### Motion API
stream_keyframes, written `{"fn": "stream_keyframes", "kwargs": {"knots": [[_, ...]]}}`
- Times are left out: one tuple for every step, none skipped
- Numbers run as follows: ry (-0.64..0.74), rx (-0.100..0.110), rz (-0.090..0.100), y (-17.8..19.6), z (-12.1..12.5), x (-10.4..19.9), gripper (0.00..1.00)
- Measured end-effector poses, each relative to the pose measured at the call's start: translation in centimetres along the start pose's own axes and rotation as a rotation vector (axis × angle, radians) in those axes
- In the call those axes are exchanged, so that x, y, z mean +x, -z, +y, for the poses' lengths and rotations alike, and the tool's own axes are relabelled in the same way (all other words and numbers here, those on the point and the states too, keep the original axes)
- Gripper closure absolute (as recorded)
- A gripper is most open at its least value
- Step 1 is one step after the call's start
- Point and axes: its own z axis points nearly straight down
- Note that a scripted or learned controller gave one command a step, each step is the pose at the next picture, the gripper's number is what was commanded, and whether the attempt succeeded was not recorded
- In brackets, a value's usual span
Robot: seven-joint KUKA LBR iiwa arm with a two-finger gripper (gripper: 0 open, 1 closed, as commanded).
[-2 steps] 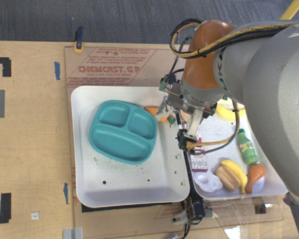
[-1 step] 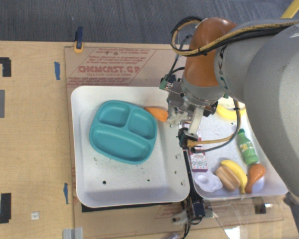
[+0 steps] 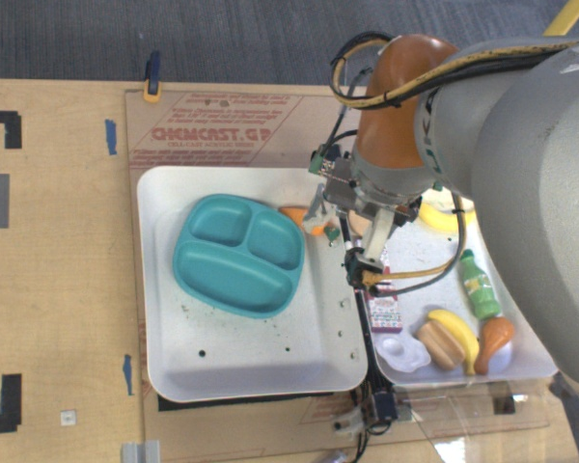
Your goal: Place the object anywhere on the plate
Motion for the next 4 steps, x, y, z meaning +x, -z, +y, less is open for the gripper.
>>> {"fn": "stream_keyframes", "kwargs": {"knots": [[0.002, 0.005, -0.004, 0.6, 0.0, 0.1, 1.00], [0.001, 0.005, -0.004, 0.6, 0.0, 0.1, 0.00], [-0.009, 0.001, 0.005, 3.2, -3.9, -1.3, 0.00], [-0.409, 0.006, 0.001, -0.8, -4.1, -2.2, 0.00]]}}
